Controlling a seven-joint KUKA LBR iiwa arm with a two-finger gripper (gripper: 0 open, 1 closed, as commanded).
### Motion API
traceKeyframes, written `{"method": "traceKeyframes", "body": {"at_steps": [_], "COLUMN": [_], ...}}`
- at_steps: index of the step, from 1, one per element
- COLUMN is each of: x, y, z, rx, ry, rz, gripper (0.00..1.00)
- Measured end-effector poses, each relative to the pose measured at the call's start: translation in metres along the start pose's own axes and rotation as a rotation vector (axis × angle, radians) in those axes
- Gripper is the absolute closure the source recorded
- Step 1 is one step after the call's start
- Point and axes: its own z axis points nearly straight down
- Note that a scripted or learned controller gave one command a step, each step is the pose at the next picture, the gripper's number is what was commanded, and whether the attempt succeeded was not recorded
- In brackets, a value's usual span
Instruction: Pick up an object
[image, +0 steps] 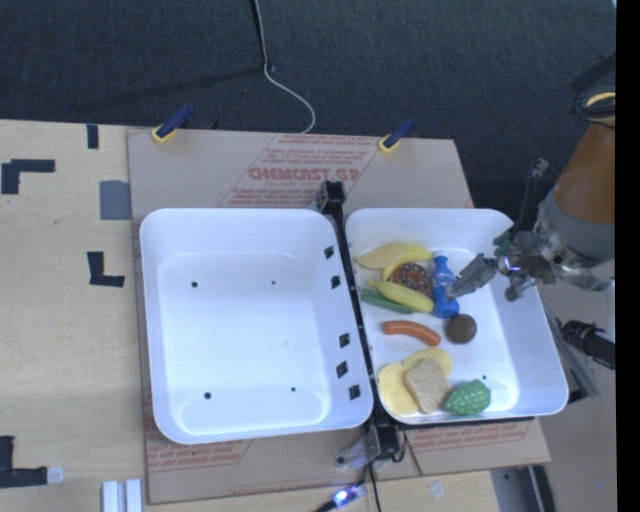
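Currently claw (462, 282) hangs over right bin (530, 400), tips at blue bottle (442, 285); released or clenched — cannot tell, nothing visibly held. Bottle: likely light, stiff, slippery plastic; take across body. Just below claw: one brown ball (461, 328). Further below-left: one sausage (411, 330), one bread slice (428, 384). One green lump (467, 398). Two white bins.

light: even, bright | shadows: soft | glare: none | focus: slightly soft, low resolution

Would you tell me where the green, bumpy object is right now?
The green bumpy object lies in the right bin, at its near right corner, touching the bread slice.
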Motion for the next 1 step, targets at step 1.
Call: {"method": "traceKeyframes", "body": {"at_steps": [1], "x": [-0.0092], "y": [0.0121], "z": [0.153], "rx": [0.014], "ry": [0.004], "rz": [0.0], "gripper": [0.0]}}
